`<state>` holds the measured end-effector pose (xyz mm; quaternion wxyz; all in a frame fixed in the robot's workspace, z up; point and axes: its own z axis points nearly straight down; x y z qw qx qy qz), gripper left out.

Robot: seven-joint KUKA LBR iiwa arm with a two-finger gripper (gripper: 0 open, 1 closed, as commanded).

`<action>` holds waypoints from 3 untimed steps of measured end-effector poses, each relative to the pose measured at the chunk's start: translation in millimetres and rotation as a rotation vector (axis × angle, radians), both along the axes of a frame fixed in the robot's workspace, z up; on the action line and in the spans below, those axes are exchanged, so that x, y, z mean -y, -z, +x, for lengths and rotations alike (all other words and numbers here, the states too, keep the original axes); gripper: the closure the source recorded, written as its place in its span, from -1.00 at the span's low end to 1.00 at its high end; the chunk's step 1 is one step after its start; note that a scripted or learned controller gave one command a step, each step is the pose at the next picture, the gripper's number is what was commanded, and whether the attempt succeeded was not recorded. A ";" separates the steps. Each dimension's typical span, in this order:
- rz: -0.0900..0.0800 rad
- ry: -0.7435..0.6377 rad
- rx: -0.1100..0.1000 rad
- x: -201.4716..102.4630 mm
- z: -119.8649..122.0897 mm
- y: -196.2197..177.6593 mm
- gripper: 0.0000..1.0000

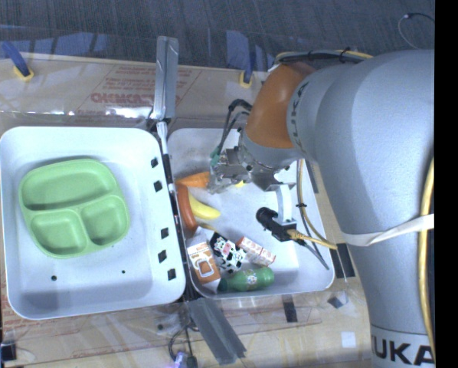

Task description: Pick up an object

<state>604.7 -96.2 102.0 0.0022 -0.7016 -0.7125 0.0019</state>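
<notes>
My gripper hangs low in the right bin, over its upper left part. Just left of it lies an orange carrot-like piece. Below that lie a yellow banana and a reddish sausage-like piece along the bin's left wall. Near the front of the bin sit a black-and-white cube, a small red-and-white packet, an orange carton and a green vegetable. I see nothing between the fingers.
The left bin holds a green divided plate. A black cable fitting hangs from the arm above the right bin's middle. The bulky grey arm covers the right side of the bench.
</notes>
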 end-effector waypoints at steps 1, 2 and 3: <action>0.000 0.000 0.000 -0.1 0.0 0.0 -1.00; -0.001 0.309 0.004 -1.7 19.7 -56.8 -1.00; 0.004 0.181 0.026 43.4 14.5 -2.3 -1.00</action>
